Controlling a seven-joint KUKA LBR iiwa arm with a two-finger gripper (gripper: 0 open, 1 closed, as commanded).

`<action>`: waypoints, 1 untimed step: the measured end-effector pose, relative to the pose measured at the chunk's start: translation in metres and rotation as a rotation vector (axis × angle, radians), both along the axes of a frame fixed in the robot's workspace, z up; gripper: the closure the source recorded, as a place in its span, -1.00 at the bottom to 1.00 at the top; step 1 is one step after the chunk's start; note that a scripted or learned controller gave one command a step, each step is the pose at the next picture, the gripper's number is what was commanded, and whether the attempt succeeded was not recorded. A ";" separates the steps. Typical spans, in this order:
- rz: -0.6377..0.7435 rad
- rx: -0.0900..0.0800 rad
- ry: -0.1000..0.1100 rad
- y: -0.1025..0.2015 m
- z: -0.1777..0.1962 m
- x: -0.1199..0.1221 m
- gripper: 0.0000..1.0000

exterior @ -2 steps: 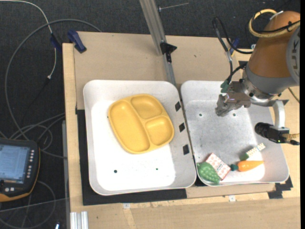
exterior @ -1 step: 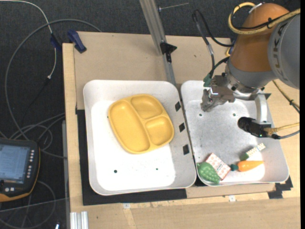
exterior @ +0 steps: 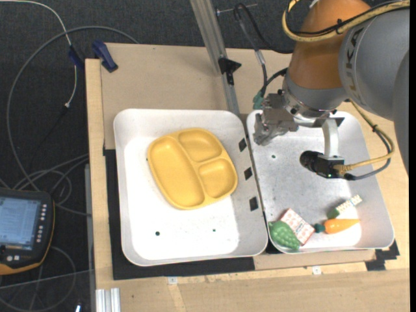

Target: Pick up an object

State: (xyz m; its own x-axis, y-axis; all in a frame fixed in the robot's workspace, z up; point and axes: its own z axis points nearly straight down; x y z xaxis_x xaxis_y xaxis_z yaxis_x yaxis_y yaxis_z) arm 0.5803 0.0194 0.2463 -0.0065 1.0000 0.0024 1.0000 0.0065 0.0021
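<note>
Orange carrot [exterior: 340, 225] lies near the right bin [exterior: 286, 181] wall. Gripper [exterior: 266, 132] hovers far off, grip state unclear; descending here grabs nothing.

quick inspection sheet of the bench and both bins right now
surface: wooden bench bearing left bin and right bin, side by side
job's things: yellow divided plate in left bin; green toy, patterned card and orange carrot toy at right bin's near edge
clutter: blue clip at bench's far left corner
grippers: gripper over right bin's far left corner, nothing seen held
cables: yellow cable looping off the arm; white wires on the floor
surroundings: handheld screen on dark carpet
</note>
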 end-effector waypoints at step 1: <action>0.001 0.000 -0.001 0.055 0.004 0.025 1.00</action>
